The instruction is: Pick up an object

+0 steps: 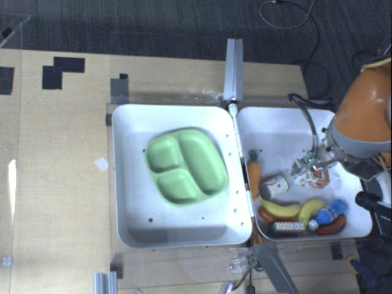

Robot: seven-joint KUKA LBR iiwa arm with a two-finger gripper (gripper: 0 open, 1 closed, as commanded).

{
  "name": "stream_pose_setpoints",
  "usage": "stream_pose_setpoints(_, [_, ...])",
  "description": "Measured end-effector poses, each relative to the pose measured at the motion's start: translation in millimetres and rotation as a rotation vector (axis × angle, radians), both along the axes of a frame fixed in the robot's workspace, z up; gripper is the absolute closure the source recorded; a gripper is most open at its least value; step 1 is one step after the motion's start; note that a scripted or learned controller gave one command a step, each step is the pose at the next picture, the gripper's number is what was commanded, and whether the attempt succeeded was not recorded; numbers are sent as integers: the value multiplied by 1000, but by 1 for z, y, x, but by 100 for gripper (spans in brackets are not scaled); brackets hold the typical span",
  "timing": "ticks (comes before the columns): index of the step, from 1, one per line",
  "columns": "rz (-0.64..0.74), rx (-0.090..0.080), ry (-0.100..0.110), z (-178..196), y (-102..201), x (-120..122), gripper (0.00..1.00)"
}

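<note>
Dark carpet lay behind the pale wooden tabletop [61, 164], with a black cable [294, 11] looped on it near the top. We saw two white bins side by side. Within the left bin [131, 225] sat a green divided plate [185, 165], tilted and well clear of the walls. Inside the right bin [269, 127], things crowded the near edge: a carrot [253, 175] along the left wall, a small can [274, 185], a yellow banana [293, 209], a blue bottle [328, 214], and a dark red sausage-like piece half hidden beneath them. Our arm [365, 112] entered from the right, partly cut off. Its end effector [310, 162] hung low just above a small orange-and-white packet [317, 177]; we could not tell how it was set.
</note>
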State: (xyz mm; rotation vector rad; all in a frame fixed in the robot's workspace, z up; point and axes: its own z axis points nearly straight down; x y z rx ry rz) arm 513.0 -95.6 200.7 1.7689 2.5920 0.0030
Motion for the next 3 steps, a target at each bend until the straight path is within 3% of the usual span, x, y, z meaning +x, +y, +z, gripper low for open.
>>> stream_pose_setpoints(1, [-411,0,3,23,-1,15,100])
stream_pose_setpoints(2, [-579,1,2,68,48,10,100])
stream_pose_setpoints(3, [-853,0,3,87,16,-14,100])
